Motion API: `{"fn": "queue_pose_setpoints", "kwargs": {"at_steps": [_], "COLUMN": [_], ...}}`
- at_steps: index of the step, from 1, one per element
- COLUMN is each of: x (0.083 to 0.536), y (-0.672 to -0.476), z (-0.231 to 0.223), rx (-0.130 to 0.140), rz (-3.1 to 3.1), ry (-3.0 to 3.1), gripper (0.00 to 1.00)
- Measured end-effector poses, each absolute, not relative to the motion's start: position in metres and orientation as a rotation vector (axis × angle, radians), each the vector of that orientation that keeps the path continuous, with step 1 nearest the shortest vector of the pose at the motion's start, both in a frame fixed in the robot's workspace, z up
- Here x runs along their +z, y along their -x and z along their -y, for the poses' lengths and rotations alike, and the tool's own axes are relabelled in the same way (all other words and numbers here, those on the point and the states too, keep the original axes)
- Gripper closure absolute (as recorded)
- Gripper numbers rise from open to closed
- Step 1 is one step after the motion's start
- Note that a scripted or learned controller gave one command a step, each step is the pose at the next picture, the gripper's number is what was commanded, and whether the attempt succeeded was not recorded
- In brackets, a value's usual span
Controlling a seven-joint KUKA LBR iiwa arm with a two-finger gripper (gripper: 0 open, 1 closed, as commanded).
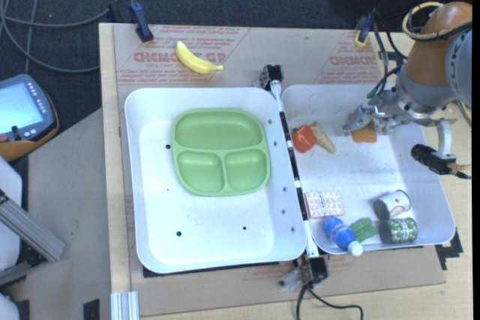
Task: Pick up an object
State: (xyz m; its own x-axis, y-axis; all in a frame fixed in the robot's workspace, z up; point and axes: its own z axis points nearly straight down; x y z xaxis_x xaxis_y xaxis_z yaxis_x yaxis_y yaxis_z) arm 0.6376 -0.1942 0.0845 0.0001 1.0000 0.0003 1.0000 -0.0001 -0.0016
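Just beside fingers (365, 120): orange object (364, 134).

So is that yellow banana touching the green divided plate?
Apart. The camera view shows the yellow banana on the cardboard outside the bin, the green divided plate inside it.
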Motion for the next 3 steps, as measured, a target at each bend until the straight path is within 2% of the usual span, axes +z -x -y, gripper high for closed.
{"fn": "queue_pose_setpoints", "kwargs": {"at_steps": [1, 2, 3], "x": [0.096, 0.179, 0.178], "y": [-0.639, -0.662, -0.662], "z": [0.194, 0.169, 0.169], "rx": [-0.001, -0.003, 0.000], "rz": [2.223, 2.226, 2.224], "ry": [2.223, 2.223, 2.222], "gripper": [1.00, 1.00, 0.00]}}
